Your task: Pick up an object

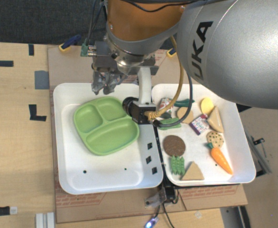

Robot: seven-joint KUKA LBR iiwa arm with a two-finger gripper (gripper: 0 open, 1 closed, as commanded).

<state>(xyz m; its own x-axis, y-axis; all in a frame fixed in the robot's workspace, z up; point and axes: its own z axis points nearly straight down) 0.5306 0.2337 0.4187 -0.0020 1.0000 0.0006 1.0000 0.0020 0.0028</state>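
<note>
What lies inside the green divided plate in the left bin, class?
The green divided plate shows three compartments with bare green surface and no item in any. The gripper hangs just above its far rim, so that edge is partly covered.

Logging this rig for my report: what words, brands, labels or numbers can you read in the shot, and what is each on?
"UKA" in black letters on the big grey metal arm housing; the brand's first letter is cut off by the arm's curve.
Small purple-and-white packet in the right white bin: has print, too small to read.
Nothing else is legible.
</note>
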